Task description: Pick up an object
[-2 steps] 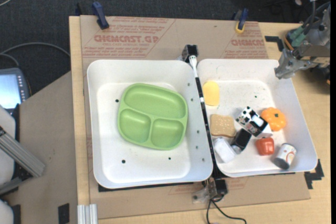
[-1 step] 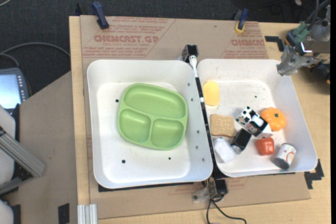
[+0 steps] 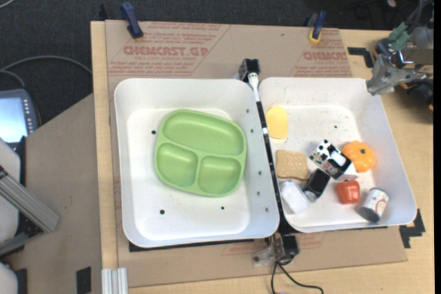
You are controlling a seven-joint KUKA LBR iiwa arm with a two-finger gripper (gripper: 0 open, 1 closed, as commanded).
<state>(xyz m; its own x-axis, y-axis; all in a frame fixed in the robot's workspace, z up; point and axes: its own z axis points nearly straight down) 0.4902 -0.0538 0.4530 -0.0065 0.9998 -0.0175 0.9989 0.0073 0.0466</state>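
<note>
At the near edge of the bench, a black cable (image 3: 293, 272) trails from a small clamp (image 3: 286, 246) where the two bins meet. Just behind it, the right bin (image 3: 386, 127) holds a cluster of small things along its near side: a white block (image 3: 293, 197) in the near left corner, a black block (image 3: 317, 183) touching it, a tan cracker-like square (image 3: 291, 163) just behind, a black-and-white patterned toy (image 3: 328, 157), a red cube (image 3: 349, 191), an orange pumpkin-shaped toy (image 3: 360, 155) and a grey-and-white cylinder (image 3: 374, 204) near the right wall. A yellow rounded piece (image 3: 277, 122) lies apart from these, by the left wall towards the far side.

The left bin (image 3: 127, 148) carries a green divided plate (image 3: 200, 152) with three compartments, lying flat about its middle.

The gripper (image 3: 383, 76) hangs over the far right corner of the right bin, at the rim, well apart from the cluster; whether its fingers are spread or closed cannot be told, and nothing is seen between them. Two clamps, blue (image 3: 131, 18) and yellow-blue (image 3: 317, 25), sit on the far edge of the brown board (image 3: 207, 51).
</note>
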